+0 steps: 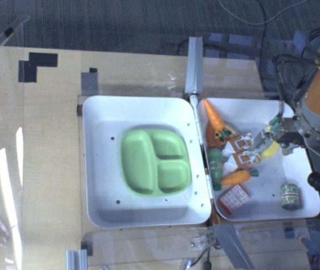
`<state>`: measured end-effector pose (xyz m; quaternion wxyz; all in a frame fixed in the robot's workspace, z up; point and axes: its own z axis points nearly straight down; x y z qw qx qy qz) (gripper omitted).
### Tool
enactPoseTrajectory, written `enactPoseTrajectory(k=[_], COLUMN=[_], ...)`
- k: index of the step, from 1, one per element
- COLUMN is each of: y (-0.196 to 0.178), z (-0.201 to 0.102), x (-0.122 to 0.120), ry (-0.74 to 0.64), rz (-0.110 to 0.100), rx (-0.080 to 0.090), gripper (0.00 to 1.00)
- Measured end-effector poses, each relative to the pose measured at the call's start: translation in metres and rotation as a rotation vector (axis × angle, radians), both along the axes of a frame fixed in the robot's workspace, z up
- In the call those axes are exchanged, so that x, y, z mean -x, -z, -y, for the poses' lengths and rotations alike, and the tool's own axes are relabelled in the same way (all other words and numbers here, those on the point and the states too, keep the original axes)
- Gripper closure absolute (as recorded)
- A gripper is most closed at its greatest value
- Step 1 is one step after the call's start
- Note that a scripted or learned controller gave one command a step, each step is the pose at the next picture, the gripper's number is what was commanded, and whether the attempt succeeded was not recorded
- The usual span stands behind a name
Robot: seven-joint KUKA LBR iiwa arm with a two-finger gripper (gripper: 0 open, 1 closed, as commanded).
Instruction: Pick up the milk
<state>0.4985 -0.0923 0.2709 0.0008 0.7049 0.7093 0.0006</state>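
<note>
The left bin (100, 151) contains a green divided tray (155, 161). In the right bin (306, 207), two carrots (212, 116) lie along the left wall, and the milk carton (243, 149) rests just right of them. The gripper (262, 141) is positioned at the carton's right edge, fingers apart, nothing clamped between them.

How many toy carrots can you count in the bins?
2, both in the right bin: one carrot near its upper-left corner, another carrot lower down along the left side. Clutter might hide more.
</note>
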Motion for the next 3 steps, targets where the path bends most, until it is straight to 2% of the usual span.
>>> enactPoseTrajectory(k=[1,2,3], y=[0.0,0.137,0.156], z=[0.0,0.006,0.022], x=[0.0,-0.045,-0.1], ry=[0.0,-0.045,-0.082], rz=[0.0,0.001,0.039], rx=[0.0,0.0,0.012], gripper=[0.0,0.0,0.0])
